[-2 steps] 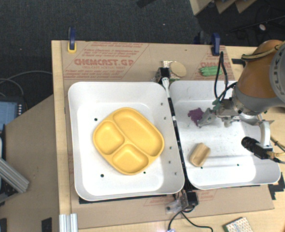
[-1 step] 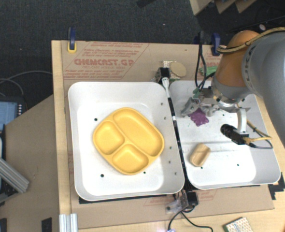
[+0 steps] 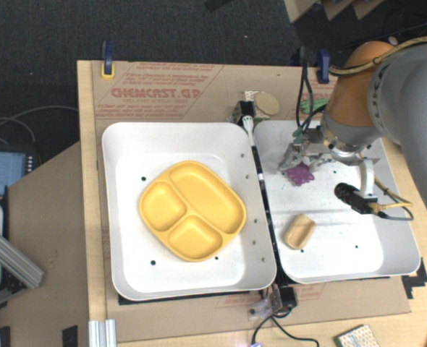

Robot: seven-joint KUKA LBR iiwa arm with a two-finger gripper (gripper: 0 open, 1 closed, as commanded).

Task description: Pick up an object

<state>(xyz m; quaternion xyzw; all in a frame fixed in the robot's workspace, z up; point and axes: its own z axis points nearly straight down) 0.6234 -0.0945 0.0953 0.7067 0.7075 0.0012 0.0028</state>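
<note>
In the right bin (image 3: 387,255), a small purple object (image 3: 299,174) lies near the far left part. My gripper (image 3: 301,157) hangs right over it, at its far edge, low in the bin; whether it touches the purple object I cannot tell. A tan, rounded block (image 3: 298,231) rests on the bin floor nearer the front, well apart from the gripper. The grey arm with its orange band (image 3: 354,92) comes in from the right.
The left bin (image 3: 119,150) holds a yellow divided plate (image 3: 192,210) with three compartments. A ridge (image 3: 260,186) where the two bin walls meet runs just left of the gripper. Bare floor lies at the right bin's front right.
</note>
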